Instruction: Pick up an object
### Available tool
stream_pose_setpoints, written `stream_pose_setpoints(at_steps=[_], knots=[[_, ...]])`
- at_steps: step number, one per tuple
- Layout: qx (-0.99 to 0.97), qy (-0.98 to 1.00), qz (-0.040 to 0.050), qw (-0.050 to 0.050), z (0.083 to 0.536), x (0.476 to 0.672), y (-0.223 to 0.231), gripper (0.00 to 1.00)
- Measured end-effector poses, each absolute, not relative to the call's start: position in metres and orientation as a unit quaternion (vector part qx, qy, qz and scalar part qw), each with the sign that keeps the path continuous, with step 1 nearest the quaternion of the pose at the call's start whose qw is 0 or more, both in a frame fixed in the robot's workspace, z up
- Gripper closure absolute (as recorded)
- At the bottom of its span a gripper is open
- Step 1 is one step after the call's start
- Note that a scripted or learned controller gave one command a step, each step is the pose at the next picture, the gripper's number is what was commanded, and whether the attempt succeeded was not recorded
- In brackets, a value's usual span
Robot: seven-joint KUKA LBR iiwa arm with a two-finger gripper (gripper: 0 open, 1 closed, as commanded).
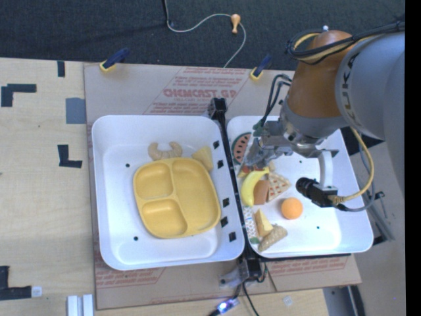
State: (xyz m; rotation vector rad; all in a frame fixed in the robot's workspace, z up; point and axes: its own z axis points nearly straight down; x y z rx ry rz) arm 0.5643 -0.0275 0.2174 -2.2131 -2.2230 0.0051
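A yellow three-compartment plastic tray (176,197) sits in the left shallow white bin (105,196); a round orange ball (291,208) in the right.

the end effector (258,155) hangs over the right bin (348,232), just above a banana (248,188); an orange ball (291,208) lies nearby.

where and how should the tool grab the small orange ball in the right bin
Grip the small round orange ball across its middle, coming straight down from above. It sits apart from the other food on bare white bin floor, and being round, any finger direction suits.
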Motion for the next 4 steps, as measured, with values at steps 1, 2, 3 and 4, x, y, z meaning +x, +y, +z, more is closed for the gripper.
stream_pose_setpoints(at_steps=[1, 2, 3, 4], knots=[[-0.705, -0.709, 0.0014, 0.002, 0.227, 0.521, 0.012, 1.0], [-0.705, -0.709, 0.0012, 0.002, 0.233, 0.495, 0.047, 1.0], [-0.706, -0.708, 0.0019, 0.001, 0.223, 0.501, 0.055, 1.0], [-0.707, -0.707, 0.0021, 0.001, 0.218, 0.488, 0.041, 1.0]])
